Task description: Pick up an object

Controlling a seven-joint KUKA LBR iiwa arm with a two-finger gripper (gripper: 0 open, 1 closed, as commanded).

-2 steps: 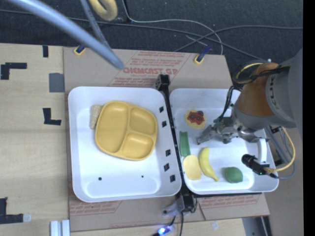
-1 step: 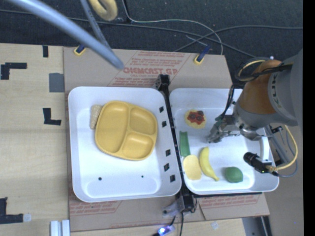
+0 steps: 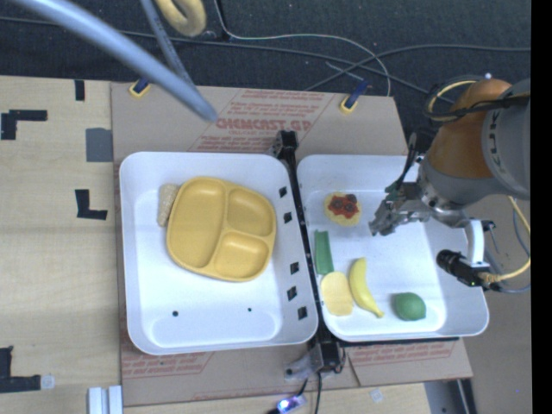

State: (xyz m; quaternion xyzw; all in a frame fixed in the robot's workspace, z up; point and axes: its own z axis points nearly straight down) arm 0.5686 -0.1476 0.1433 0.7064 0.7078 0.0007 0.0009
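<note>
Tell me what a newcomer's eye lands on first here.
The big yellow divided plate in the left bin dominates. In the right bin, small toy foods cluster: a banana, a green lime and a red-topped tart, with the gripper hanging beside the tart.

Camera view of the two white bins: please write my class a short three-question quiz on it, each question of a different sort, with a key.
1. True or false: the yellow divided plate lies in the left bin.
2. Which item lies nearest the right bin's front right corner? A) banana B) green lime C) small tart with red topping
3. Fill in: the end effector hovers over the ____ bin.

Key: 1 true; 2 B; 3 right.
</note>
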